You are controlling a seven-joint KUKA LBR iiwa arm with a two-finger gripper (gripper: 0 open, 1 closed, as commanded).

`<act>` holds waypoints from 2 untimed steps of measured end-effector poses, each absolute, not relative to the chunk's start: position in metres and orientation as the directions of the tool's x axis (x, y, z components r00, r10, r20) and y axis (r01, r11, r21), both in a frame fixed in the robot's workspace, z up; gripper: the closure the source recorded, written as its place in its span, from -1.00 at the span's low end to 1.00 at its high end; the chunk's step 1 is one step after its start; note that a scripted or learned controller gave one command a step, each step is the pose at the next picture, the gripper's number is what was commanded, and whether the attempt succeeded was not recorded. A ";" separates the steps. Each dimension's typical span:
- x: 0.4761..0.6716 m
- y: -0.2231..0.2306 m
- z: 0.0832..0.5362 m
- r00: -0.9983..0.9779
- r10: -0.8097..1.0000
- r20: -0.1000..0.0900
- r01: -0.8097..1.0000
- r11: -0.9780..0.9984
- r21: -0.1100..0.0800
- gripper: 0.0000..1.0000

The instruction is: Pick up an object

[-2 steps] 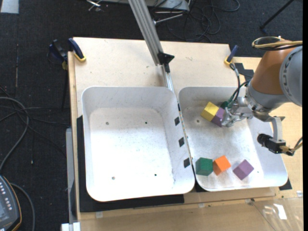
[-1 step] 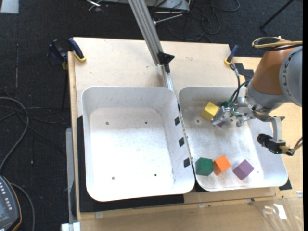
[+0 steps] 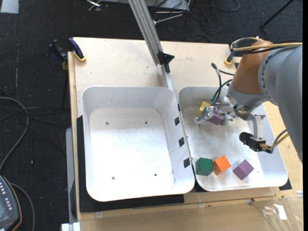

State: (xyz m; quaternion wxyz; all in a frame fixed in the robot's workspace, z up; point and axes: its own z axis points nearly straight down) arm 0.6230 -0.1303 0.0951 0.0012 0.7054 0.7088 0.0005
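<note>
Two white bins (image 3: 130,143), three loose blocks — green (image 3: 204,166), orange (image 3: 222,164), purple (image 3: 243,169) — and perhaps two more, partly hidden.

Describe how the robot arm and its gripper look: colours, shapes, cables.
The arm is a thick, rounded grey tube with an orange band above the wrist. Dark cables loop from the wrist down to the gripper, a small metallic silver assembly. A black fitting with a yellowish cable hangs below the wrist.

High fixed camera, slanting over both bins (image 3: 91,97)
</note>
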 end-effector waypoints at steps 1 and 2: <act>0.658 -0.131 0.099 -0.006 1.000 0.005 0.999 0.006 -0.040 -1.00; 0.659 -0.131 0.109 -0.006 1.000 0.004 0.999 0.007 -0.035 1.00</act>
